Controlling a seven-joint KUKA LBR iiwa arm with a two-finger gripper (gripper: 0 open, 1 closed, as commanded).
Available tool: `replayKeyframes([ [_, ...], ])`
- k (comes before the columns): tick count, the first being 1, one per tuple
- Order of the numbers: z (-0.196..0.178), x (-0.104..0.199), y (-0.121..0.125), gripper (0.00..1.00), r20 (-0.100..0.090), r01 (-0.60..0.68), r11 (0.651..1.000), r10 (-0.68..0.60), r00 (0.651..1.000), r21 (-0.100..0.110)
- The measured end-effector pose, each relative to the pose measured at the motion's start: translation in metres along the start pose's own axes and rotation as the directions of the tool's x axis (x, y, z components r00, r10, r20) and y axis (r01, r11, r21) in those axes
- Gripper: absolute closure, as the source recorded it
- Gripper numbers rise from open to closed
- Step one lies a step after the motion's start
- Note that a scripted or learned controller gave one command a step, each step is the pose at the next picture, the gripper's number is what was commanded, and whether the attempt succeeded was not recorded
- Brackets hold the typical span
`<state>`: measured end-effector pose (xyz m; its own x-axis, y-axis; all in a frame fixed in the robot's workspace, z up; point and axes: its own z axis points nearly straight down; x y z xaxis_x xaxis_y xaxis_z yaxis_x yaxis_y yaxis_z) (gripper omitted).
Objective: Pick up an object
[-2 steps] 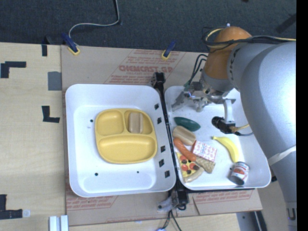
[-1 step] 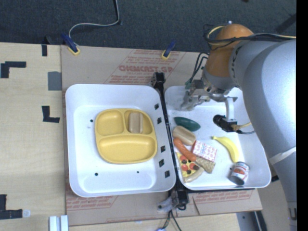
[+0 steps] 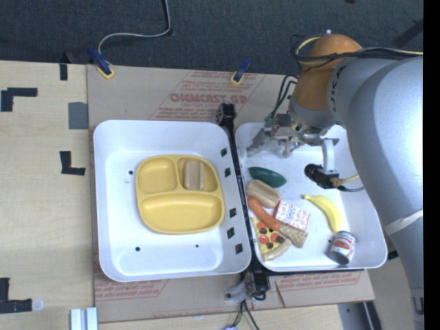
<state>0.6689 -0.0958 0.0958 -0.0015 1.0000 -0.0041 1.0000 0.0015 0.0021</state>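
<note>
My gripper (image 3: 272, 145) hangs over the far end of the right bin (image 3: 368, 229), open, with only bare white floor between its fingers. Just below it lies a dark green oval piece (image 3: 268, 177). Further toward the front sit a bun (image 3: 262, 192), an orange sausage (image 3: 265, 214), a red-and-white carton (image 3: 293, 216), a cracker (image 3: 295, 236), a pizza slice (image 3: 269, 241), a banana (image 3: 328, 210) and a small can (image 3: 342, 246). None of them touches the gripper.
The left bin (image 3: 113, 184) holds a yellow divided plate (image 3: 180, 192) with a brown piece (image 3: 194, 175) in its far right compartment. A black divider (image 3: 232, 177) runs between the bins. The grey arm (image 3: 385, 136) covers the right bin's right side.
</note>
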Motion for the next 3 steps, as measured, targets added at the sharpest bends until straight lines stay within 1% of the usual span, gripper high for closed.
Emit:
replayKeyframes([
  [1, 0.010, -0.042, 0.000, 0.00, -0.002, -0.001, 1.000, 0.001, 1.000, 0.000],
  [2, 0.010, -0.013, 0.000, 0.00, -0.003, 0.000, 1.000, 0.000, 1.000, 0.000],
  [3, 0.011, 0.002, 0.000, 0.00, -0.002, 0.000, 1.000, 0.000, 1.000, 0.001],
])
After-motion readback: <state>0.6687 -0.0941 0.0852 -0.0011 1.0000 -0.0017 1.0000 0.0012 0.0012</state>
